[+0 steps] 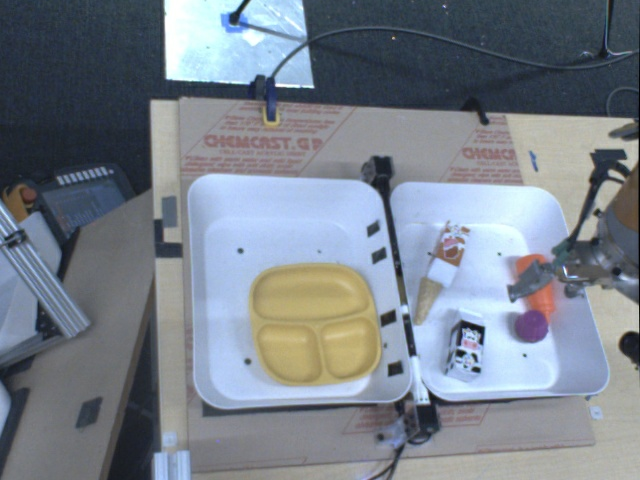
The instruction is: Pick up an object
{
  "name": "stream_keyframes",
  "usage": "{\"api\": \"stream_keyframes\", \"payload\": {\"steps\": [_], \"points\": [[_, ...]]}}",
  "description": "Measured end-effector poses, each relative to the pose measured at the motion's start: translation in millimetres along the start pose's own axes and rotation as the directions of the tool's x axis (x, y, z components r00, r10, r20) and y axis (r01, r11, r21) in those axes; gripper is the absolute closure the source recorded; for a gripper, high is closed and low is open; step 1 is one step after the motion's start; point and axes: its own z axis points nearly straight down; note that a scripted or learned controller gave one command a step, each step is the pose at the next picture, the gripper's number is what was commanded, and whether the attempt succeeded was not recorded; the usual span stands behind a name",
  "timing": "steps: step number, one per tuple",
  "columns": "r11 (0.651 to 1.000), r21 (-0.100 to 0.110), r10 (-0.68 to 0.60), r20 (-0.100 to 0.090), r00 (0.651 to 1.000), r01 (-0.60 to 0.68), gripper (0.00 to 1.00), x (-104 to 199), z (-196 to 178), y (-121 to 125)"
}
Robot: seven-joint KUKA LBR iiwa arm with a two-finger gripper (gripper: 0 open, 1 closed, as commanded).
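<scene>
Two white bins on the counter [170, 128]. Left bin [215, 218] carries a yellow divided tray [313, 321]. Right bin [575, 358] carries an ice-cream cone toy [440, 268], a small milk carton [466, 348], an orange carrot-like piece [537, 280] and a purple ball [532, 326] just beside it. Gripper [540, 280] reaches in from the right edge, low over the orange piece at the bin's right side; cannot tell whether the fingers are spread or closed, as the dark tip overlaps the orange and the detail is too small. Nothing visibly lifted; all objects appear to rest on the bin floor. Judged risks: the orange piece lies close to the bin's sloped right wall, so a descent could catch the wall or pinch only an end and let it slip. The purple ball sits near enough to be nudged and roll. A slanted approach may push the piece aside rather than straddle it.
</scene>
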Motion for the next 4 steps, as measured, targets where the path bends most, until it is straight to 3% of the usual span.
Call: {"api": "stream_keyframes", "payload": {"steps": [2, 3, 4], "points": [[1.0, 0.003, 0.003, -0.002, 1.0, -0.003, 0.0, 2.2, 102.4, 2.2], [1.0, -0.004, 0.003, 0.002, 1.0, -0.003, 0.0, 1.4, 132.9, 4.0], [1.0, -0.004, 0.004, 0.001, 1.0, -0.004, 1.0, 1.6, 124.4, 4.2]]}}
